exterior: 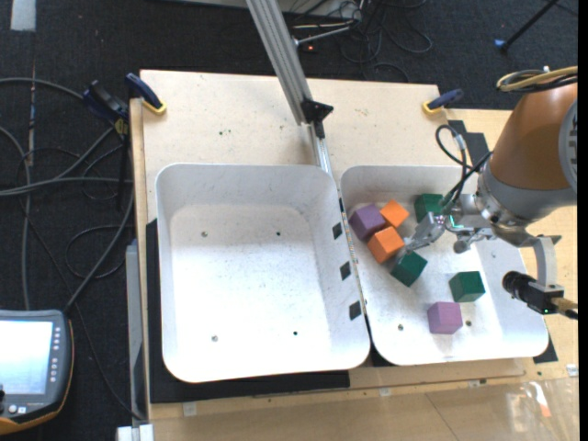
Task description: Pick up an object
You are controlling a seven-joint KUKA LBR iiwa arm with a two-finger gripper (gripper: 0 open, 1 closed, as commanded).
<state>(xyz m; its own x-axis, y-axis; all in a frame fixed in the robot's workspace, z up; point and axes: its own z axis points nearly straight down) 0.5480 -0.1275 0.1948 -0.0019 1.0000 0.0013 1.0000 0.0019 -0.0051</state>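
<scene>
1. The left bin (248, 274) lies well to the left of the jaws (424, 232), on the pale tabletop (239, 118).
2. A slanted metal rail (280, 44) runs down from the top of the view to the seam between the bins, up and left of the jaws.
3. In the right bin (514, 338), a purple block (367, 220) sits left of the jaws, with an orange block (394, 214) just beside it and a second orange block (386, 243) below those two.
4. A dark green block (409, 267) lies just below the jaws, close to their tips; whether they touch it cannot be told.
5. Another green block (427, 206) sits just above the jaws, partly hidden by the wrist.
6. The jaws point left and slightly down into the cluster of blocks; whether they are open or closed cannot be told, and no block is seen between them.
7. A second purple block (445, 317) lies below and right of the jaws, well apart; a green block (467, 286) lies right of them, lower down.
8. The arm (542, 154) reaches in from the right, its orange band above the grey wrist, bent down over the right bin.
</scene>
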